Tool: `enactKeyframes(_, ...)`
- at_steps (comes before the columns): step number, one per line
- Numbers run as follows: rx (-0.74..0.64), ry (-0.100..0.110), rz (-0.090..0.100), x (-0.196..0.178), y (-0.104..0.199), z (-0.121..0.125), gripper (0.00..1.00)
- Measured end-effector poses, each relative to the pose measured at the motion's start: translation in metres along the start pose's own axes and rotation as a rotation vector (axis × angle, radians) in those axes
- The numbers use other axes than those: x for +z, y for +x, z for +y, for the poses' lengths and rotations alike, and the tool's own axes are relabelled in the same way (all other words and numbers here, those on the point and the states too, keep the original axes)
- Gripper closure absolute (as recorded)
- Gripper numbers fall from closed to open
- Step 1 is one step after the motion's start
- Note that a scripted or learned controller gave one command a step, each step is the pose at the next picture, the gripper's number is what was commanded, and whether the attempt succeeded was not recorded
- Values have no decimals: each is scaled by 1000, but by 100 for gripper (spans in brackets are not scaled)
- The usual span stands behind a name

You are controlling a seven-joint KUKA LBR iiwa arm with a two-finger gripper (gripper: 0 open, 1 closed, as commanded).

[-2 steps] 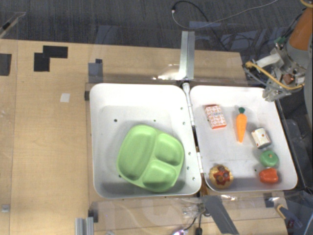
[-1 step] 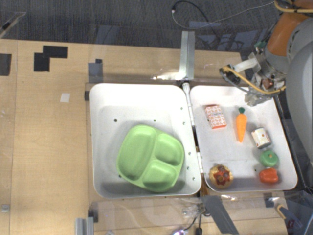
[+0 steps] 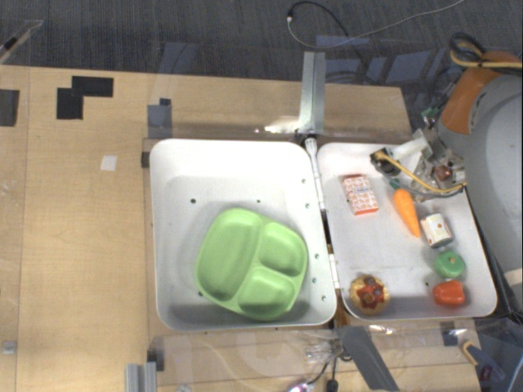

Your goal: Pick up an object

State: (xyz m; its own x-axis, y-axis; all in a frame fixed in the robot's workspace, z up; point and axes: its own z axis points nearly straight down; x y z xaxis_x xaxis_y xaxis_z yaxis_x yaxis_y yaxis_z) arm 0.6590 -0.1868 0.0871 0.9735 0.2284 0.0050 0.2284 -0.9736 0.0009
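The left bin (image 3: 167, 219) lies well to the left of the gripper (image 3: 433, 170). In it sits a green plate (image 3: 252, 264) with three compartments, far from the gripper and nearer the camera side. The right bin (image 3: 372, 247) touches the left one along its side, and the gripper hangs over its far right corner, with nothing seen in its grasp. Whether the gripper is released or clenched cannot be told here, as the wrist parts crowd around it.

The things to pick up are all in the right bin. A small red-and-white patterned box (image 3: 359, 194) lies flat to the left of the gripper and a little toward the camera. A round brown and red item (image 3: 369, 293), too small to name, sits well apart from the gripper, at the near edge of the bin. A carrot (image 3: 407, 211) lies just beside the gripper, on its near left side, with its thick end toward it. A small white can (image 3: 435, 229) lies on its side near the gripper, right of the carrot. Beyond the can, toward the camera, come a green round piece (image 3: 449, 264) and then a red one (image 3: 449, 293) in the near right corner.
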Motion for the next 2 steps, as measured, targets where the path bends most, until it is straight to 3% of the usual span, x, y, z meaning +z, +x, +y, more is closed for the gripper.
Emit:
enactKeyframes(1, -74, 0, -1, -48, -1, 18, 100)
enactKeyframes(2, -5, 0, 0, -145, -3, 8, 100)
